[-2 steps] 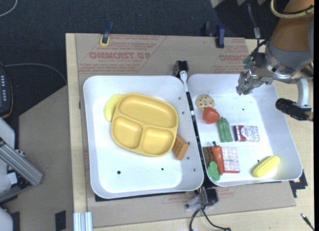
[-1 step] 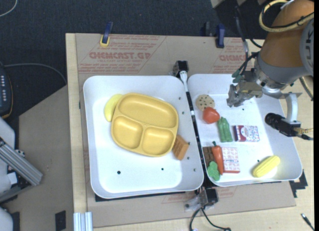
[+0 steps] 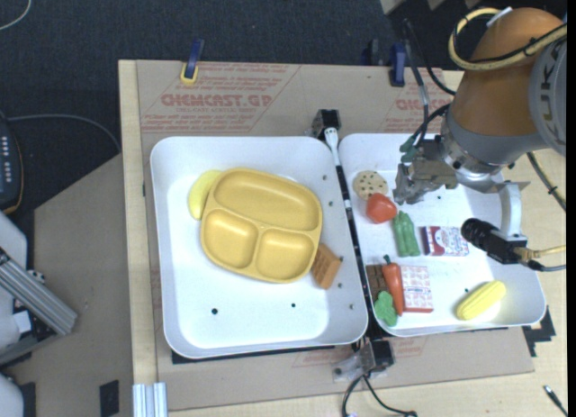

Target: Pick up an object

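While my gripper [image 3: 407,192] hovers at the upper middle of the right bin [image 3: 531,303], just above the red tomato [image 3: 381,209], its grip state I can't tell.

In the left bin [image 3: 180,226], the yellow divided tray [image 3: 261,223] filled the middle, leaving bare floor along the front edge and front-left corner. The right bin [image 3: 531,303] was crowded along its left edge; open floor lay toward its back-right and front-right.
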Motion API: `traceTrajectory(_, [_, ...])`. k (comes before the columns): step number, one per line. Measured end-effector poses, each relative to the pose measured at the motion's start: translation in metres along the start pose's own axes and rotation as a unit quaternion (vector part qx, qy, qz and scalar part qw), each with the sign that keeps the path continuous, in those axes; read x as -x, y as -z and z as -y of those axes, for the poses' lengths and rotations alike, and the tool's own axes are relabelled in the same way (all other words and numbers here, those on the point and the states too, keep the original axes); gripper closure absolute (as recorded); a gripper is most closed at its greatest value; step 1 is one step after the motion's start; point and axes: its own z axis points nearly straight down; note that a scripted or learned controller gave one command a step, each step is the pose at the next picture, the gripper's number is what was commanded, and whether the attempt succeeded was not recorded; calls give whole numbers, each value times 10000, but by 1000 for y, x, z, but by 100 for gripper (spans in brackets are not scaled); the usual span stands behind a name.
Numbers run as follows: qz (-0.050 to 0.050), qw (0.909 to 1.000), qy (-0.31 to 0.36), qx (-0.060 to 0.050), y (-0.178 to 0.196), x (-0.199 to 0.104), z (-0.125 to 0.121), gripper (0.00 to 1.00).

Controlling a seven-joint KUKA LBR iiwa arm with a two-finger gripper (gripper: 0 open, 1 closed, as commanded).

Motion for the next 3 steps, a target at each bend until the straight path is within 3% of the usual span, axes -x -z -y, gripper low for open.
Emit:
traceTrajectory(1, [-4, 10000, 7, -4, 7, -48, 34, 100])
traceTrajectory(2, [5, 10000, -10, -11, -3, -65, 65, 100])
traceTrajectory(3, [8, 10000, -24, -3, -6, -68, 73, 100])
